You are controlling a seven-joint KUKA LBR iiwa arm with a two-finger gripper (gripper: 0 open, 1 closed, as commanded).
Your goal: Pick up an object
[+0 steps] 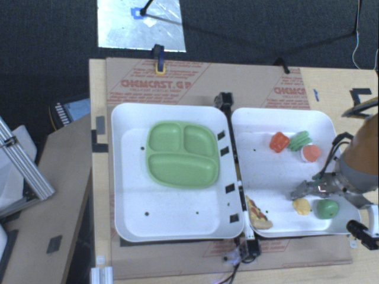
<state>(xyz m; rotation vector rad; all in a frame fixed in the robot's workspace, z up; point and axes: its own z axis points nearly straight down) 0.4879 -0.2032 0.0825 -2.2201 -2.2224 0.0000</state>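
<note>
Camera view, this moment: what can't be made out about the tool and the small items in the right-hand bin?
- Tool: in the camera view it is small and blurred above the shallow white right-hand bin; open or shut cannot be told.
- Grey arm: cut off by the right edge.
- Small yellow round piece and green round piece: close to the tool; contact too fine to judge.
- Yellow-and-red flat item at the bin's lower left corner: too small to identify.

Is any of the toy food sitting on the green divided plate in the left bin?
No. The green divided plate lies bare in the left bin, while the toy food pieces, such as the orange one, lie in the right bin.
</note>
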